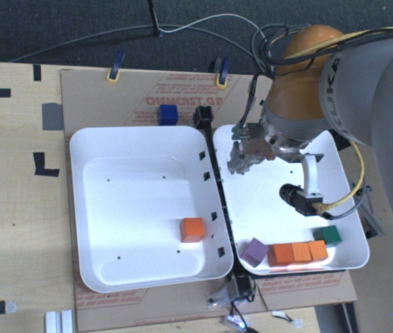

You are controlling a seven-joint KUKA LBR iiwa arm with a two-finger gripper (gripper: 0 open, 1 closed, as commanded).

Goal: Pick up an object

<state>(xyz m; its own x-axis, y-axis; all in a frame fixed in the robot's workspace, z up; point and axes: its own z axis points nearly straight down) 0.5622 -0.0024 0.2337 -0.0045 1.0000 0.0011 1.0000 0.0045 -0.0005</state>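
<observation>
The gripper (240,161) hangs over the upper left part of the right bin (349,259), close to the divider between the bins. Along that bin's front wall sit a purple cube (255,252), three orange blocks (298,253) in a row, and a green block (330,235) behind them. These lie well below the gripper in the view and apart from it. A single orange cube (192,229) rests in the left bin (85,151), near its front right.
A blue cube (168,114) sits on the cardboard behind the left bin, outside both bins. Black clips line the divider (215,186). A black cable fitting (299,198) hangs from the arm over the right bin. The arm's bulk covers the right bin's back right.
</observation>
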